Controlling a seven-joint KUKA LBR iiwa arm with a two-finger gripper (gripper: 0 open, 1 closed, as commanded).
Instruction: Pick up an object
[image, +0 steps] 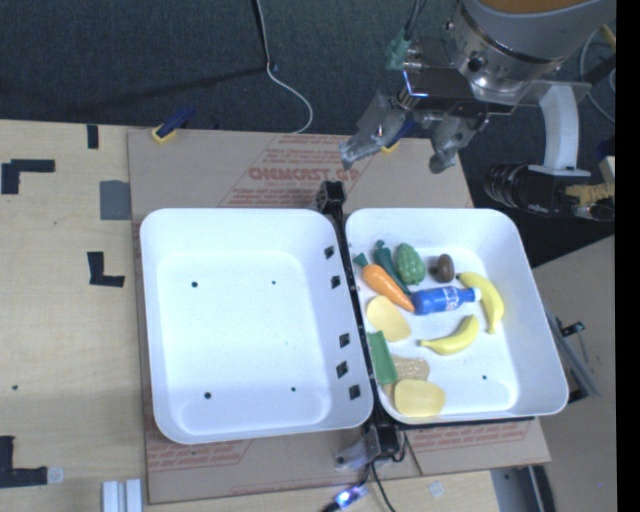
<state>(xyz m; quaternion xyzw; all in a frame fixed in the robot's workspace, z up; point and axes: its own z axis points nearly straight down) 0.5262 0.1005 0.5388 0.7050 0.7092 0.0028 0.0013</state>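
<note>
I see the gripper (402, 146) hanging above the right bin's (505, 236) far rim, jaws apart and empty. Inside that bin, a blue bottle (441, 299) lies between the carrot (387, 286) and two bananas (472, 315).

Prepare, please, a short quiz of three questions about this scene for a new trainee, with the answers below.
1. True or false: the gripper holds the carrot between its fingers.
2. Which bin contains the toy foods? A) left bin B) right bin
3. Fill in: the blue bottle lies between the carrot and a yellow ____.

Key
1. False. The gripper is open and hangs above the bench, beyond the far edge of the bins; the carrot lies in the right bin.
2. B.
3. Banana. A second banana lies just below the bottle in the view.
</note>
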